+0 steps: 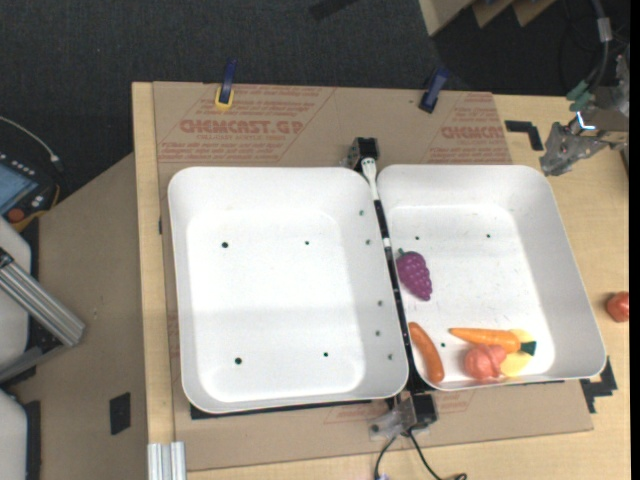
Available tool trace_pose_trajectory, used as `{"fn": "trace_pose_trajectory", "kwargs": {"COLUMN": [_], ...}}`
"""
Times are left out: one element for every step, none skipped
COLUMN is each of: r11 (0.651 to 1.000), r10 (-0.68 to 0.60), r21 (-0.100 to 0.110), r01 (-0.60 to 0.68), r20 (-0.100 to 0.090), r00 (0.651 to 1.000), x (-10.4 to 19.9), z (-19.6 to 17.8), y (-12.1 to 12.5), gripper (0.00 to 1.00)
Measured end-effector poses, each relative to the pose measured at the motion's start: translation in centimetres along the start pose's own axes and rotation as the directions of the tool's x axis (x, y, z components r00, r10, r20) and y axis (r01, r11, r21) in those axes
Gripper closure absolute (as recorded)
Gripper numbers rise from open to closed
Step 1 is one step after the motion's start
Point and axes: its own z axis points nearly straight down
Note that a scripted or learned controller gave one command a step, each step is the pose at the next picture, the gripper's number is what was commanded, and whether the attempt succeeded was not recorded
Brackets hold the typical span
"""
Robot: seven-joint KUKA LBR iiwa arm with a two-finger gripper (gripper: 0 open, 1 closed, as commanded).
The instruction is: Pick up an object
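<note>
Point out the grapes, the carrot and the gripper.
grapes (414,274), camera view, middle of the bunch
carrot (484,337), camera view, mid-length of its body
gripper (562,154), camera view, between its fingertips

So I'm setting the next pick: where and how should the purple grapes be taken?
Grip the purple grapes across the narrow width of the bunch, coming straight down. It lies lengthwise beside the right bin's left wall, apart from the other toys.

My gripper (572,146) is sitting too small and blurred for its state to be read. The frame's right edge is cutting off a red object (619,307) on the bench.
</note>
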Motion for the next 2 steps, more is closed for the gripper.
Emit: {"fn": "trace_pose_trajectory", "kwargs": {"r11": [1.0,1.0], "r10": [0.001,0.0], "r21": [0.0,0.0], "r01": [-0.001,0.0], "r20": [0.001,0.0], "r00": [1.0,1.0], "x": [-4.1,-2.7], "z": [2.7,2.2], "y": [-2.0,-5.3], "gripper": [1.0,1.0]}}
